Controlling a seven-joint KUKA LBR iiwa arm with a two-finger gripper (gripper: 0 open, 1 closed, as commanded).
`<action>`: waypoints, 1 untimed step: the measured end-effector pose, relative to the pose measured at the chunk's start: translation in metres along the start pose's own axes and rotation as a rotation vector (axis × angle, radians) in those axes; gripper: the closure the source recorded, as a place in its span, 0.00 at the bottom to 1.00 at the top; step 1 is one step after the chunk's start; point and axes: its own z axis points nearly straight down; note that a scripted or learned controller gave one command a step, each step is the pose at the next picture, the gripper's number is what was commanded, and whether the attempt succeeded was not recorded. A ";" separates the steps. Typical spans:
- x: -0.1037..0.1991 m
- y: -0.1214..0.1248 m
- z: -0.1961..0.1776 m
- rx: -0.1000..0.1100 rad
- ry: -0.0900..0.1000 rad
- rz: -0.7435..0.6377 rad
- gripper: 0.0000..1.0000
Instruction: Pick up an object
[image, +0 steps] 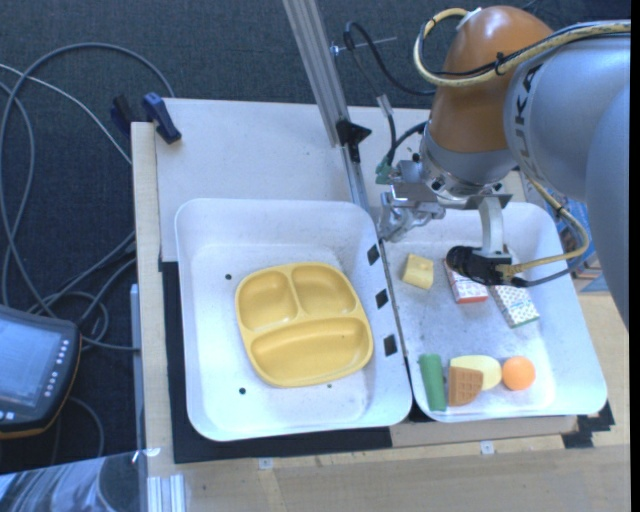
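Note:
My gripper (405, 218) hangs over the far left corner of the right bin (588, 372), with nothing seen in it. A yellow cube (418, 271) lies just below it, apart from it. To the cube's right are a red and white box (465, 289) and a small patterned box (514, 305). Along the bin's near edge lie a green cylinder (431, 380), a brown waffle-like piece (464, 384), a pale yellow piece (487, 369) and an orange ball (517, 373).
The left bin (200, 232) holds a yellow divided plate (303, 322). A slanted metal post (325, 70) rises behind the bins, close to the gripper's left. Cables trail over the dark floor at the left, beside a small screen (30, 370).

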 end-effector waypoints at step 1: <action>0.055 -0.004 0.011 0.001 -0.001 0.000 1.00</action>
